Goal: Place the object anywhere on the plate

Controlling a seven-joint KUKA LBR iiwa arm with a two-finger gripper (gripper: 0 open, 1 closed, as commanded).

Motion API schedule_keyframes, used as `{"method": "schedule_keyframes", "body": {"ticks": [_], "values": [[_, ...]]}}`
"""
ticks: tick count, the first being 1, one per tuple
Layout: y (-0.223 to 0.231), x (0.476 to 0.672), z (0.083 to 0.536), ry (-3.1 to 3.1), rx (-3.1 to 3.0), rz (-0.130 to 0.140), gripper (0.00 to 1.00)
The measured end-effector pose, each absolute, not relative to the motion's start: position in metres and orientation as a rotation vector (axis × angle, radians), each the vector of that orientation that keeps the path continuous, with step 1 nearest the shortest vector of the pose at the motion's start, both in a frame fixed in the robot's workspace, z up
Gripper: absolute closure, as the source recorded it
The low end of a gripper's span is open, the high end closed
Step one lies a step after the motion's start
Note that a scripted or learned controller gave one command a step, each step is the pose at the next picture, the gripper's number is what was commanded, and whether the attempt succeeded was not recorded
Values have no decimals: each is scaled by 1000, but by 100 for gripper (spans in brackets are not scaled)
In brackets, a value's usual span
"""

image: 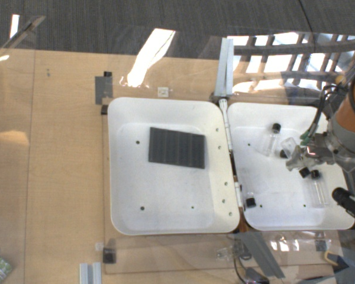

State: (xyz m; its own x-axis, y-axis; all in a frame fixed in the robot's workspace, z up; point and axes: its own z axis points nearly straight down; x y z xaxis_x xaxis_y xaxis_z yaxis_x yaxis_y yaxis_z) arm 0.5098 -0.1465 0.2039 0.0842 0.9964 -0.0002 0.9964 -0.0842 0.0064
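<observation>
Overhead camera: I'm viewing the bench from one fixed spot above it.

I'm looking down at a slant, from far enough back that both white bins are fitting in frame side by side, the left bin (165, 167) sitting near the middle and the right bin (284, 170) running toward the right edge. The wooden bench (47, 158) is filling the left side, dark floor is showing along the top, and the arm (349, 114) is entering from my right.
</observation>
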Motion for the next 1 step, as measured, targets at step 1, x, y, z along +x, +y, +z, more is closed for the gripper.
{"method": "schedule_keyframes", "body": {"ticks": [1], "values": [[-86,492,172,2120,2316,4,100]]}}
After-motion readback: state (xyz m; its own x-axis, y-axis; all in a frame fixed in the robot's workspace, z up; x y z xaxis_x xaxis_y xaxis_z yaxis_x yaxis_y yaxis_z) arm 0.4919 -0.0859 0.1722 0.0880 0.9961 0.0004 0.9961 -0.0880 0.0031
